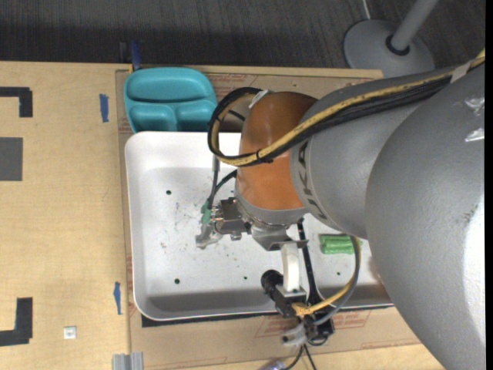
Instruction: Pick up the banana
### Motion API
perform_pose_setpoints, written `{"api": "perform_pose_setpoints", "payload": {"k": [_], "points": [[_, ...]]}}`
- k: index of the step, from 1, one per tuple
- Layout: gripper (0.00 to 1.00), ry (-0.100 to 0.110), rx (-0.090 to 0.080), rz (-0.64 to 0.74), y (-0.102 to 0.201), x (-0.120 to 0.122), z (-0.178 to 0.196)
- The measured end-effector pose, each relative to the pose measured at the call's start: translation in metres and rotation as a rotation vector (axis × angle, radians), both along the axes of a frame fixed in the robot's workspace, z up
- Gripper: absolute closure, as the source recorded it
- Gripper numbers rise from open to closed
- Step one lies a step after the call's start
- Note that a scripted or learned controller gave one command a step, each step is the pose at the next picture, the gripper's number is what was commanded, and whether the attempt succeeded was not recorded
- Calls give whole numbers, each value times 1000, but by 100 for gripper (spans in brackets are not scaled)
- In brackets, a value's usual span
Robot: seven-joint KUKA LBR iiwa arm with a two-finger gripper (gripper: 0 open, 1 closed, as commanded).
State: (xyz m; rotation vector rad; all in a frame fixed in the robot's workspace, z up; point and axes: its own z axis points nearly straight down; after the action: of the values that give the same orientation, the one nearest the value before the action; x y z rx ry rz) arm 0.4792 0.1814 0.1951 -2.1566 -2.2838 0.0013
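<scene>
Arm (370, 160) parked low over the white bin (154, 284)

Can't tell the hand's (206, 233) state from here, honestly; teal tray (169, 99) sits behind the bin, green thing (336, 244) beside the wrist.

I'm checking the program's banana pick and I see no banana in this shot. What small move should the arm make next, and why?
Probably lift and draw back to the right. The arm hangs low over the white bin and covers much of it, so a banana may lie beneath it. A green thing peeks out beside the wrist.

The arm (370, 160) covers the white bin's (154, 206) right half; its left floor seems passable.
</scene>
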Motion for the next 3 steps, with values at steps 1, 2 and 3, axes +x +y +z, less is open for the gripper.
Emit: {"api": "perform_pose_setpoints", "payload": {"k": [1, 2, 3], "points": [[0, 3, 1, 348, 31, -1, -94], [100, 1, 1, 347, 32, 0, -84], [100, 0, 2, 345, 32, 0, -75]]}}
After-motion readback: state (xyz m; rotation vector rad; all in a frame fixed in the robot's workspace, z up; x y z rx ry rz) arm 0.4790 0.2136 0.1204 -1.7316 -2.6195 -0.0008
